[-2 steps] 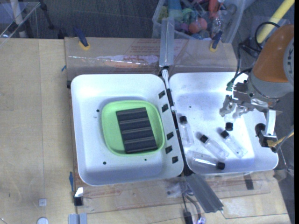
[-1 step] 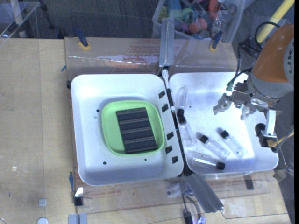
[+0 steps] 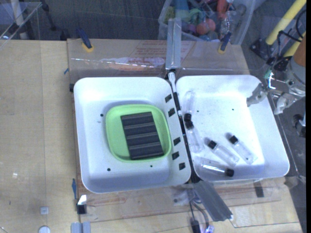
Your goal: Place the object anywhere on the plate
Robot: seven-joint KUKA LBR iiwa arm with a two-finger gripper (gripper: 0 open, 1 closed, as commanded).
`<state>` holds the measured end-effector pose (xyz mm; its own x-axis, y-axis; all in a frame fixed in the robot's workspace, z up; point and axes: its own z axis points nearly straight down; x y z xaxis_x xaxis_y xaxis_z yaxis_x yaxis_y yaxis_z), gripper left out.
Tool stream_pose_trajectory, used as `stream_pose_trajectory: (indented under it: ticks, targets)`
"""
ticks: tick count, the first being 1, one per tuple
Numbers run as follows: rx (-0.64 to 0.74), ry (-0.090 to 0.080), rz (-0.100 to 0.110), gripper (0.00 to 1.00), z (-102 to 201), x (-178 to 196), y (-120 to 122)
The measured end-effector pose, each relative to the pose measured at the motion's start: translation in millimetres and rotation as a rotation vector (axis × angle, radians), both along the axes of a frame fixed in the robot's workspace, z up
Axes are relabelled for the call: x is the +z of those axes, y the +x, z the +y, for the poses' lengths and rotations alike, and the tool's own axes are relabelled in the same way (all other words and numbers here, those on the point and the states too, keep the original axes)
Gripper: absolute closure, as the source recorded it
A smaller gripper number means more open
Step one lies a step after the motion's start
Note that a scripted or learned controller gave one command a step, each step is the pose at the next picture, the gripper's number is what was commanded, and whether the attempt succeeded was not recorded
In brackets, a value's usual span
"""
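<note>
Vials [image 3: 221, 152] lie loose in right bin [image 3: 272, 130], awaiting pickup | green plate [image 3: 112, 130] in left bin as target | gripper [image 3: 265, 92] at right bin's far-right rim, opening unreadable, nothing seen held

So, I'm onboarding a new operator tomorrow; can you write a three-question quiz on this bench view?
1. True or false: the square green plate in the left white bin already carries a black ribbed block.
2. Where do the clear plastic vials with black caps lie?
A. on the green plate
B. in the right white bin
C. on the wooden bench outside the bins
3. Fill in: the arm's gripper sits near the right bin's upper ____ corner.

Key: 1 true; 2 B; 3 right.
</note>
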<state>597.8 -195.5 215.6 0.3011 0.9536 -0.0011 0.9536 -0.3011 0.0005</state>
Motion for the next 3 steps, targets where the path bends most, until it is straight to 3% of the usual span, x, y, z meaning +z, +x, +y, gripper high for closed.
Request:
stream_pose_trajectory:
  ticks: [1, 2, 3]
  targets:
    - [0.027, 0.000, 0.000, 0.00, -13, 106, 39]
    - [0.023, 0.000, 0.000, 0.00, -6, 180, 69]
    - [-0.096, -0.001, -0.003, 0.00, -19, 220, 70]
